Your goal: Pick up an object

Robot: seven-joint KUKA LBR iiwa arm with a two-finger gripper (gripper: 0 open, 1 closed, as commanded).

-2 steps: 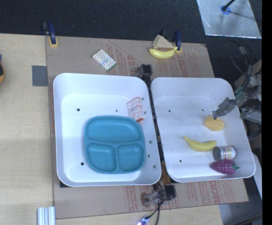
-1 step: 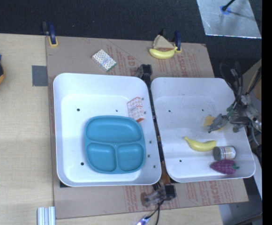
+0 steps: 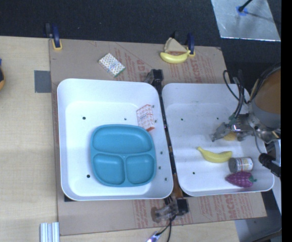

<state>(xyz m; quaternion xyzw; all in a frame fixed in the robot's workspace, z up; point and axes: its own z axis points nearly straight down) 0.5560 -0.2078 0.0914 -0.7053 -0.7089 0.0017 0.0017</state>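
Note:
In the right bin, a yellow banana lies near the middle front. Right of it rests a small jar with a white lid, and a purple bunch of grapes sits at the front right corner. My gripper is low at the right side of this bin, just above the banana, its metal fingers pointing left. A small yellow thing shows right at the fingers, but whether it is gripped is unclear.
The left bin holds a blue divided plate and a small red-and-white packet. Outside the bins, a patterned packet and another banana with a sandwich slice lie on the board behind.

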